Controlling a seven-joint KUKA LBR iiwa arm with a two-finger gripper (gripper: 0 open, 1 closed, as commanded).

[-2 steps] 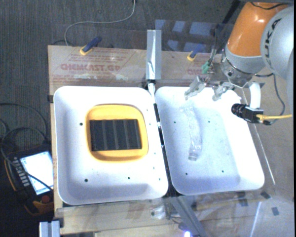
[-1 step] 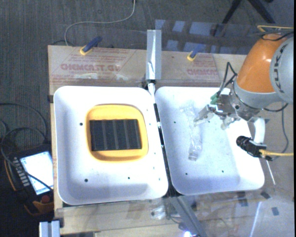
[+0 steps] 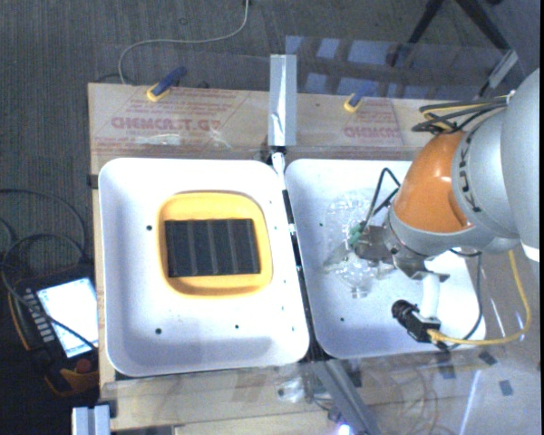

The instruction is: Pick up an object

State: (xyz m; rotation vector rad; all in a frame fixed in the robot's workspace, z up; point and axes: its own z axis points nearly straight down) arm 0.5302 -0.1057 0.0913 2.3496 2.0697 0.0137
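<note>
This looked like a robotics lab. A grey arm (image 3: 490, 166) with an orange band reached over two white bins (image 3: 127, 333) on a board-topped table (image 3: 190, 120) held by clamps (image 3: 165, 83). Cables (image 3: 23, 243) and a control pendant (image 3: 59, 311) lay on the carpet (image 3: 36, 62) far left of the arm.

A yellow tray with a black grille (image 3: 214, 244) is lying in the left bin (image 3: 127, 333); the arm (image 3: 453, 188) is reaching over the right bin (image 3: 344, 333), beside clear plastic objects (image 3: 349, 216).
</note>
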